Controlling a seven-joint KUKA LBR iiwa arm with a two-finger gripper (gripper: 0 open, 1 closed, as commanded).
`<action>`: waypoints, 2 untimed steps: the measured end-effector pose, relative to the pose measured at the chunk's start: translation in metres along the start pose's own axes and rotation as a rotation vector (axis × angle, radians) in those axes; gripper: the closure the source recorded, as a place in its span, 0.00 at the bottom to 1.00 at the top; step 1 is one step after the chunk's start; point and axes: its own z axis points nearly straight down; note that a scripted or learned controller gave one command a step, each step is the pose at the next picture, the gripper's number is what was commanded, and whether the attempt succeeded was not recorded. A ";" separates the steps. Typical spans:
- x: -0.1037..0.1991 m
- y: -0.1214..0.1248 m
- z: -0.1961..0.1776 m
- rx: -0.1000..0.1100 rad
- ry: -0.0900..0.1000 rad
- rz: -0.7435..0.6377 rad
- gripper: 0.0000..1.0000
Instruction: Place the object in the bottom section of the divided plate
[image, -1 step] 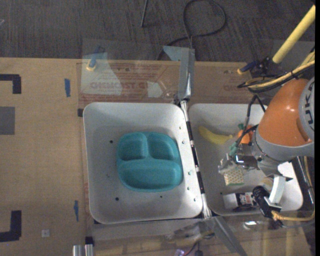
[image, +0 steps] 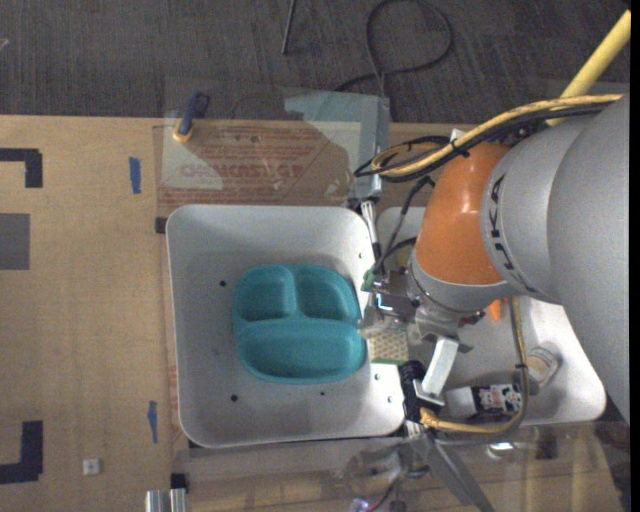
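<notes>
While the grey arm (image: 540, 200) reaches in from the right, its orange band (image: 455, 230) sits above the wrist and the gripper (image: 385, 325) hangs over the seam between the two white bins, just beside the right edge of the divided plate (image: 298, 322). Whether the fingers are open or closed cannot be told, nor whether they hold anything; a small pale patterned object (image: 387, 346) shows just below the wrist, at the plate's near right corner. The teal plate lies in the left bin (image: 200, 300), two small sections on its far side and one long section nearer. The right bin (image: 570, 390) is mostly covered by the arm. Both bins rest on a tan bench (image: 80, 330) marked with blue and black tape. Open white floor surrounds the plate left, far and near.
</notes>
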 end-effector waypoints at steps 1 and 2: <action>0.000 0.000 -0.009 0.001 -0.001 -0.002 1.00; 0.081 -0.021 -0.051 -0.001 -0.001 -0.048 1.00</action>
